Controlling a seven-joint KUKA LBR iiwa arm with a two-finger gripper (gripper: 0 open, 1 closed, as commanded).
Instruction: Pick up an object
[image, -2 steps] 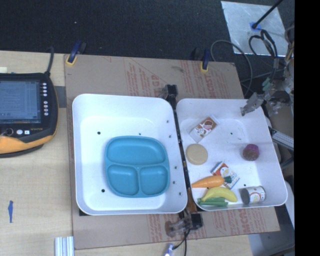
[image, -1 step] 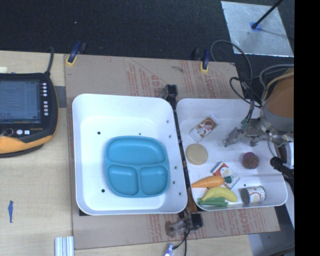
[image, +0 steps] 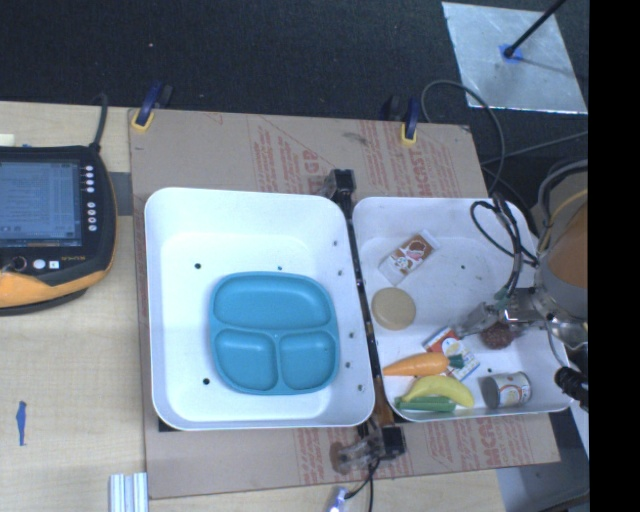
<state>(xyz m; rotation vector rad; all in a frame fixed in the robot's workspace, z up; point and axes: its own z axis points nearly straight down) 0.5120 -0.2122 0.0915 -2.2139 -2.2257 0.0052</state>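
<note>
Camera view: we see the gripper (image: 487, 322) low over the right bin (image: 440, 215), at the right of the frame, its metal fingers (image: 474, 318) spread partway with nothing between them. Just beside it, toward the right, lies a small dark brown lump (image: 498, 337). Lower in that bin we find a carrot (image: 412, 365), a banana (image: 444, 391) touching a green pod (image: 428, 404) at the bottom edge, and a small can (image: 505, 389) on its side. Near the bin's middle sit a tan disc (image: 393, 308) and a wrapped packet (image: 408, 254). The left bin (image: 180, 230) holds a blue divided plate (image: 274, 331). A tablet (image: 45, 210) rests at the frame's left edge.
</note>
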